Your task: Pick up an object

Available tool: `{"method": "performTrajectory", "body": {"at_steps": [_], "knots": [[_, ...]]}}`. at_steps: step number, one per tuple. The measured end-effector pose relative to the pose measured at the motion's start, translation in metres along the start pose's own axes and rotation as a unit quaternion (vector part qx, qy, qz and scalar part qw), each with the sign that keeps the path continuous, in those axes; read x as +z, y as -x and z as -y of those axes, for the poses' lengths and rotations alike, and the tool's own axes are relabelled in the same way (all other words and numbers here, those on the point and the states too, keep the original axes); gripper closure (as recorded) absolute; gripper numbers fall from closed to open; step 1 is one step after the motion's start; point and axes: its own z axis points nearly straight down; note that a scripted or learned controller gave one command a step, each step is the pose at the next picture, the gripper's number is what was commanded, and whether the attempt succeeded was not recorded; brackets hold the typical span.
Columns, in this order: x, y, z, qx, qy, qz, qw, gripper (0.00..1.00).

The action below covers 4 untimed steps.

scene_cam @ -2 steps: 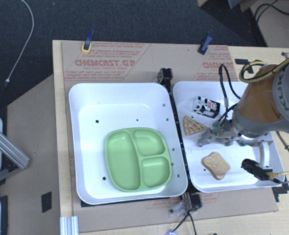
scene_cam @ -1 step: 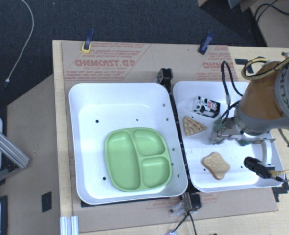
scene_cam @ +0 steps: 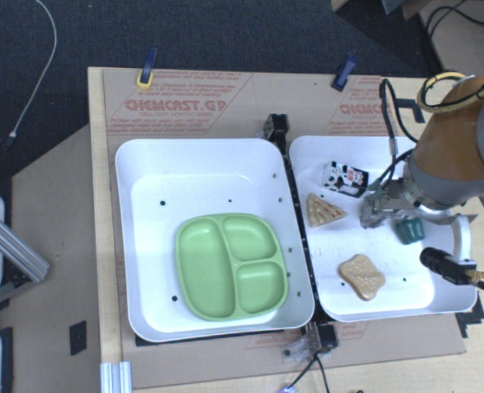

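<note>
gripper (scene_cam: 378,211): you cannot tell its state | teal block (scene_cam: 409,231) just right | triangular toast piece (scene_cam: 324,211) near, left | right bin (scene_cam: 389,305)

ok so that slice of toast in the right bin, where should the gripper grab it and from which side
Probably straight from above, closing across the toast's narrower width. It lies flat on the bin floor with bare floor all round, so the fingers have room on either edge. Its flat pose offers no raised part, so the side edges seem the best hold. The gripper sits further back in that bin.
</note>
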Motion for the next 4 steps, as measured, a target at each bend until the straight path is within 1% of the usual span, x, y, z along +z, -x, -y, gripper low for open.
{"method": "performTrajectory", "body": {"at_steps": [1, 2, 3, 4], "knots": [[-0.059, -0.009, -0.001, 0.0, 0.001, 0.0, 1.0, 1.0], [-0.119, 0.0, -0.002, 0.001, 0.001, 0.0, 1.0, 1.0], [-0.109, -0.061, 0.007, -0.002, -0.004, -0.002, 1.0, 1.0], [-0.092, -0.108, 0.004, -0.002, -0.005, -0.002, 1.0, 1.0]]}}
